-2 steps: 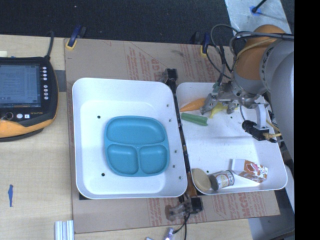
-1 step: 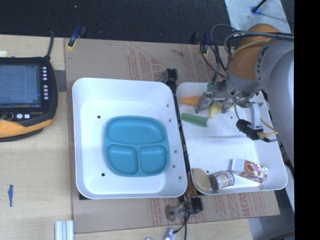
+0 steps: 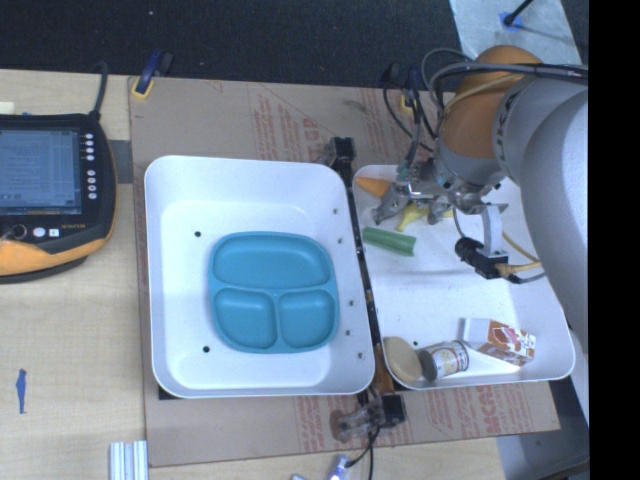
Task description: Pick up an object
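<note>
Glossy white plastic bins (image 3: 165, 268) sit on matt brown cardboard (image 3: 250, 118); the blue tray (image 3: 272, 290) looks smooth, satin plastic

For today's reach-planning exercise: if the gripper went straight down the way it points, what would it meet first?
Probably the green stick-shaped object lying on the right white bin floor, just below the gripper; depth from this slanted view is uncertain.

I have one fixed camera, mounted above the bench (image 3: 80, 368) and looking down at a slant. It sits far enough back that both white bins fit: the left bin (image 3: 170, 268) fills the middle of the frame, the right bin (image 3: 540, 358) the right side. Dark floor (image 3: 250, 18) runs along the top. The arm (image 3: 540, 138) comes in from the upper right, and a teach pendant (image 3: 50, 193) lies at the left edge.
</note>
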